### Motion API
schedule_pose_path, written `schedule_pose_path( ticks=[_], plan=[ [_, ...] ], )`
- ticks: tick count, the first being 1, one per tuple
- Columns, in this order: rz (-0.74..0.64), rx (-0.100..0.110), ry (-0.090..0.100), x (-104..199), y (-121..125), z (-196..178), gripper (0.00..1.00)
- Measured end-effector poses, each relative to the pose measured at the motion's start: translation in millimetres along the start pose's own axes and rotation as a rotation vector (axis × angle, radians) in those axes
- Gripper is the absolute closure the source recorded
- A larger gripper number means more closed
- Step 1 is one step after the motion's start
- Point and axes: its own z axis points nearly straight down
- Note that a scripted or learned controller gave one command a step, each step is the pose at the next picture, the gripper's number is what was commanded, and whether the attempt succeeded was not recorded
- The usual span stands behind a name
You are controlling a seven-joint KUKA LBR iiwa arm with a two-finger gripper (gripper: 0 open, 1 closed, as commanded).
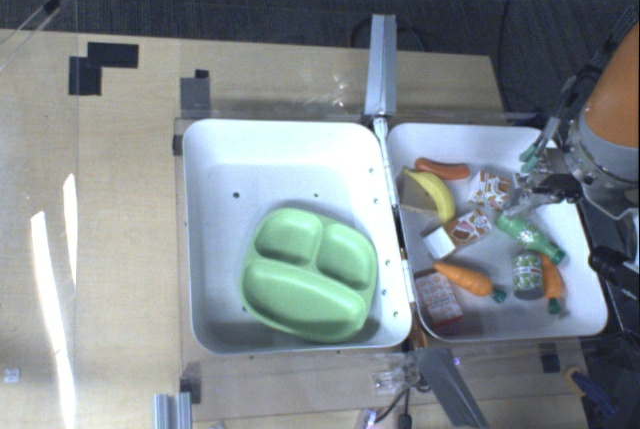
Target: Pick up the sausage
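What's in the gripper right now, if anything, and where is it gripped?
Cannot be told. The gripper hangs over the right bin near a green bottle, too small and blurred to show anything in it. The sausage lies apart at the bin's far side.

We see a pale green three-compartment plastic plate (310, 274) in a glossy white left bin (210, 217). Nearer the grey gripper (530, 189) lie an orange-red sausage (442, 169), a yellow banana (434, 193), an orange carrot (468, 278), and what may be a green bottle (530, 237).
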Motion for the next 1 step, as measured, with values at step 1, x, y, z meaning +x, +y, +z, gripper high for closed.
schedule_pose_path(
  ticks=[1],
  plan=[
    [0.001,0.000,0.000,-0.1,0.0,-0.1,0.00]
  ],
)
